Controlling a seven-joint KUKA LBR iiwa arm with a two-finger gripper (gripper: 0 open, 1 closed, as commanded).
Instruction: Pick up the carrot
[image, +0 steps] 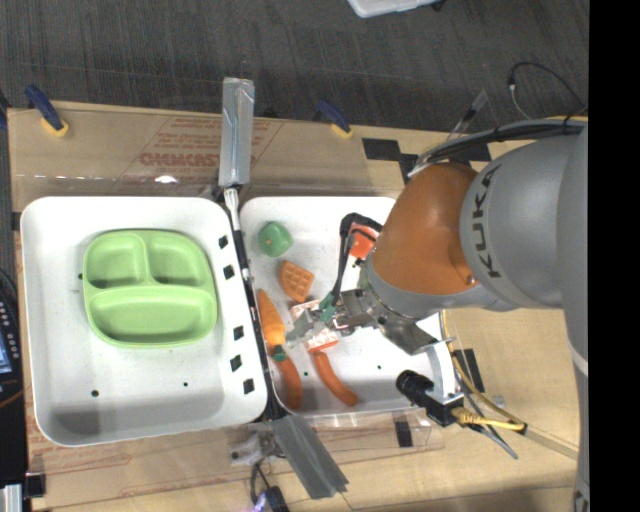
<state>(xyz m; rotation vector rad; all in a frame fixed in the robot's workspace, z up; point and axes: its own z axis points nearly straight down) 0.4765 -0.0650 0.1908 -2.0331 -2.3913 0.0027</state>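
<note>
The carrot lies lengthwise against the left wall of the right bin, near the divider, with a hot dog just beside it to the right. It looks like a light, stiff, smooth toy, so a pinch across its thick middle seems safest. The gripper hovers close by; whether it is spread or closed, I cannot tell.

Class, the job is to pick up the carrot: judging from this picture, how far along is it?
Done: the gripper has reached the right bin, close beside the carrot. In hand: nothing visible. Left: the carrot lies against the bin's left wall, to be gripped and lifted.
</note>
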